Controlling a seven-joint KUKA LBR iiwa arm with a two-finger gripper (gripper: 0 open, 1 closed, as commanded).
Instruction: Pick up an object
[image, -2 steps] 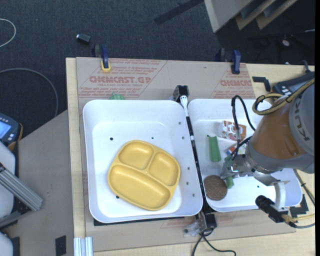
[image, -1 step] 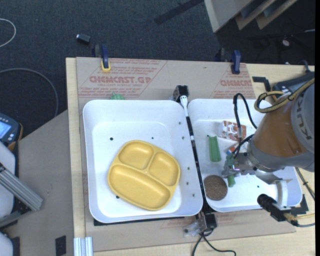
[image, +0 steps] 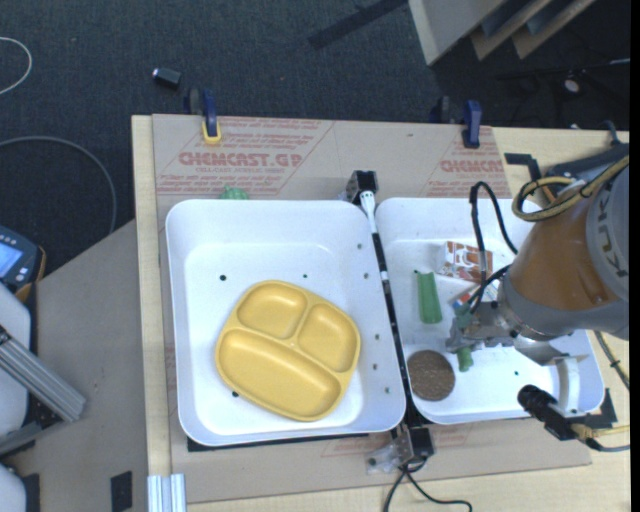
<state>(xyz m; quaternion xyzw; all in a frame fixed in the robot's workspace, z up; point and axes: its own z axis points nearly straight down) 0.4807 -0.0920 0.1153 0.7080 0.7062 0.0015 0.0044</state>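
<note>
In the right bin (image: 500, 400), a green bar (image: 428, 297) lies upright in the image near the left wall. A brown round disc (image: 431, 373) rests at the front left. A red and white packet (image: 464, 260) sits toward the back. My gripper (image: 466, 338) is low in the bin, just right of the green bar and above the disc. A small green piece (image: 465, 358) and a bit of orange and blue (image: 462, 299) show right at the gripper; whether either is held is unclear.
The left bin (image: 195, 240) holds a yellow divided plate (image: 288, 347). A black divider strip (image: 382, 270) runs between the bins. Blue clamps (image: 209, 112) (image: 471, 121) grip the board's far edge. My arm covers the right bin's right half.
</note>
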